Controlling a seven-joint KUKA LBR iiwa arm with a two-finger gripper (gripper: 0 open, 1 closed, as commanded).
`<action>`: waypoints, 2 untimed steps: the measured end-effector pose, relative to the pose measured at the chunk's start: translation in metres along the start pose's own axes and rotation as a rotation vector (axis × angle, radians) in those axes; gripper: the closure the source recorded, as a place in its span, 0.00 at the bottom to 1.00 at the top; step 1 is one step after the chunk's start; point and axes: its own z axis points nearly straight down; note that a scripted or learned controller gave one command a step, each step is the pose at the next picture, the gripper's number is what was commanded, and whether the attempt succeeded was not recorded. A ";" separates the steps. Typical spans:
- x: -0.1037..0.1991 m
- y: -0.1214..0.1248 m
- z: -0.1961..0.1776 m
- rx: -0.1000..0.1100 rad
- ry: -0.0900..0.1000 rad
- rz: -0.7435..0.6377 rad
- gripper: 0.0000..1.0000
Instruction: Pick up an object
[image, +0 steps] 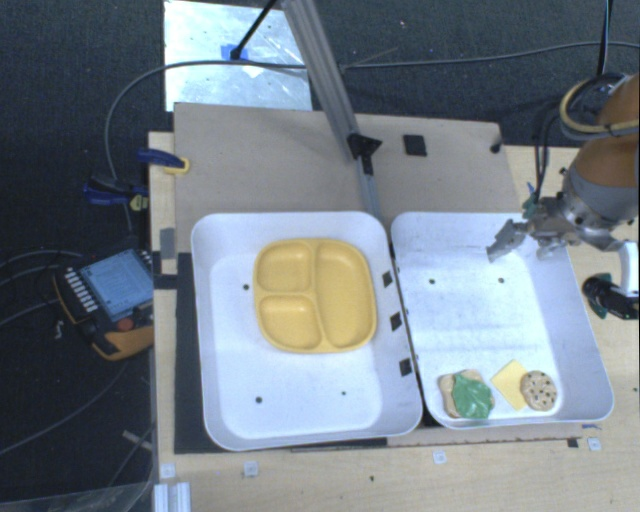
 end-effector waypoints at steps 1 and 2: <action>0.003 0.004 0.061 0.003 0.001 -0.003 0.00; 0.003 0.006 0.103 -0.002 -0.001 -0.002 0.00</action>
